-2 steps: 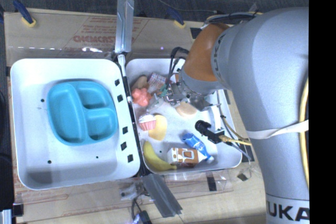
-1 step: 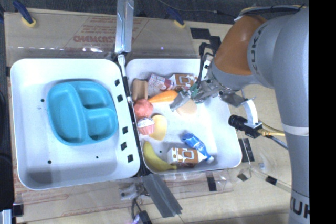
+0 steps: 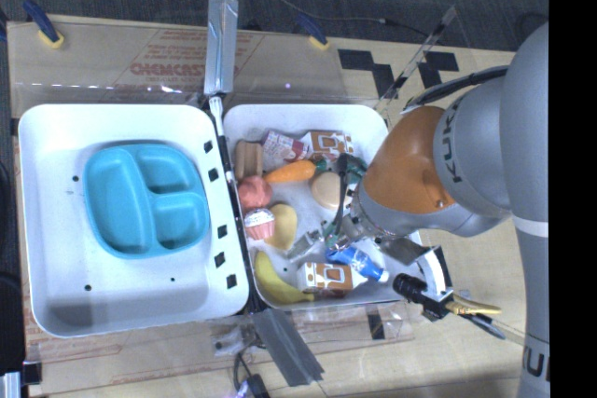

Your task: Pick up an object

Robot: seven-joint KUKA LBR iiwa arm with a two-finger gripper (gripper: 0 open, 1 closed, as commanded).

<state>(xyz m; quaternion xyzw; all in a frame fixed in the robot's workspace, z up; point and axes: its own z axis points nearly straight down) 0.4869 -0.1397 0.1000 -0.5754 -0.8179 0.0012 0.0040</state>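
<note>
The likeliest target is the blue bottle [image 3: 357, 262], lying flat in the right bin [image 3: 244, 121] just below the gripper [image 3: 328, 231], with a small carton [image 3: 328, 278] touching it and a banana [image 3: 277, 282] beside that. Whether the gripper is apart or together I cannot tell; the orange wrist [image 3: 410, 168] hides much of it. A good grasp probably means descending straight, straddling the bottle's narrow width, and keeping clear of the egg [image 3: 326, 190] and carrot [image 3: 291, 171]. The left bin [image 3: 37, 200] holds a blue tray [image 3: 147, 198].
</note>
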